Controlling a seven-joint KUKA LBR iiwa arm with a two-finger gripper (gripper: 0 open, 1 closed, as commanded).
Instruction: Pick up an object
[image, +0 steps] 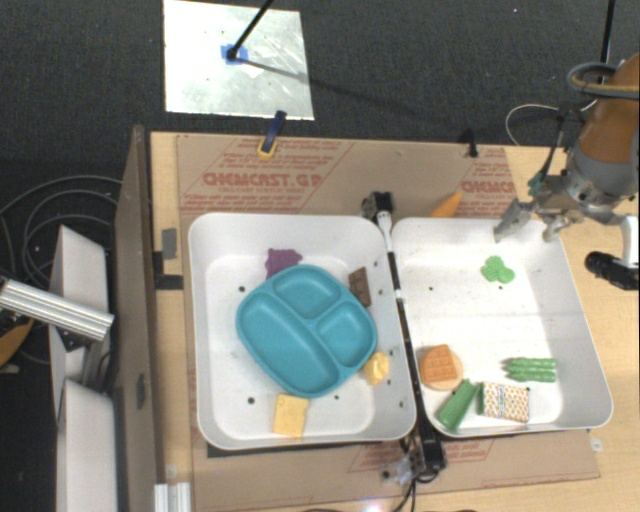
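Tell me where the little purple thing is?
The purple piece lies in the left bin, near its far wall, touching the upper edge of the blue divided tray. A brown block sits to its right.

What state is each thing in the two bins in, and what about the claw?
claw: open, holding nothing, above the right bin's far edge
teal tray: flat, right side up, nothing in it
yellow block: lying flat
orange bun: resting on the bin floor
green bottle: lying on its side
green leaf: lying loose, alone
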